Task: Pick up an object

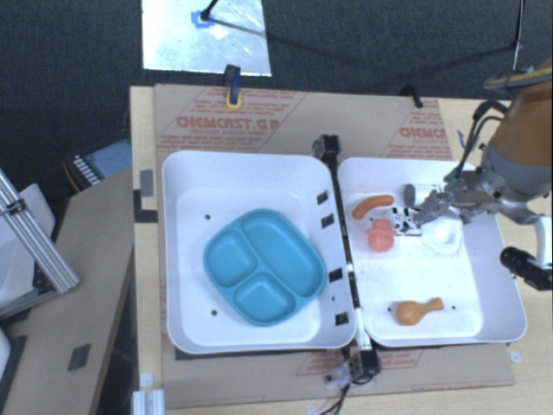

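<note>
Dark carpet surrounds the cardboard-topped bench point(285, 115); the hand's point(421, 210) grip state is unclear

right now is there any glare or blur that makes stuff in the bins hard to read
In the camera view, the foil-like sheet above the bench catches bright glare; the white item by the gripper washes into the right bin; the gripper itself is soft and small, so the jaws' state is unclear; the blue tray, sausage and drumstick read cleanly.

Sausage point(372, 205), pink toy point(380, 235), perhaps drumstick point(417, 310).
</note>
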### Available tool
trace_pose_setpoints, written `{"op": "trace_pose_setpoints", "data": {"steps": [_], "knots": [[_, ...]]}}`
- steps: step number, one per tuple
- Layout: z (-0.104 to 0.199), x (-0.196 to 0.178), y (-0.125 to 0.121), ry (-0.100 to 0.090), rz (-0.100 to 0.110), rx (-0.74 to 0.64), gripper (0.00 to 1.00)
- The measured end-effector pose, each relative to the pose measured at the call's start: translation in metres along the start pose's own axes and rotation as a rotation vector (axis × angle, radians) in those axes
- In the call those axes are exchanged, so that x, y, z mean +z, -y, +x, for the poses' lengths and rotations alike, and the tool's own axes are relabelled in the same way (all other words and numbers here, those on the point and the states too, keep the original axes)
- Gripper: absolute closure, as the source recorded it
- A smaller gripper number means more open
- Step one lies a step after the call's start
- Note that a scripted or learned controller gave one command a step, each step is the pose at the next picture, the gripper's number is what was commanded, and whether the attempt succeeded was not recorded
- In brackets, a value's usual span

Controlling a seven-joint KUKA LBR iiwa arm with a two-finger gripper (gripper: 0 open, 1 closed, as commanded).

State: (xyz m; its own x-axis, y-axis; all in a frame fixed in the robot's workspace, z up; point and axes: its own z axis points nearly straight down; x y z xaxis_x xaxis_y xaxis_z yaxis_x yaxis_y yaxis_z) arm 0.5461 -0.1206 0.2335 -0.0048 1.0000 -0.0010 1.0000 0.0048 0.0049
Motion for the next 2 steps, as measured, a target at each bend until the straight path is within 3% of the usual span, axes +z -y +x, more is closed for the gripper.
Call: {"op": "trace_pose_setpoints", "data": {"steps": [2], "knots": [[0.114,0.019,-0.019,-0.004,0.004,-0.005,1.0]]}}
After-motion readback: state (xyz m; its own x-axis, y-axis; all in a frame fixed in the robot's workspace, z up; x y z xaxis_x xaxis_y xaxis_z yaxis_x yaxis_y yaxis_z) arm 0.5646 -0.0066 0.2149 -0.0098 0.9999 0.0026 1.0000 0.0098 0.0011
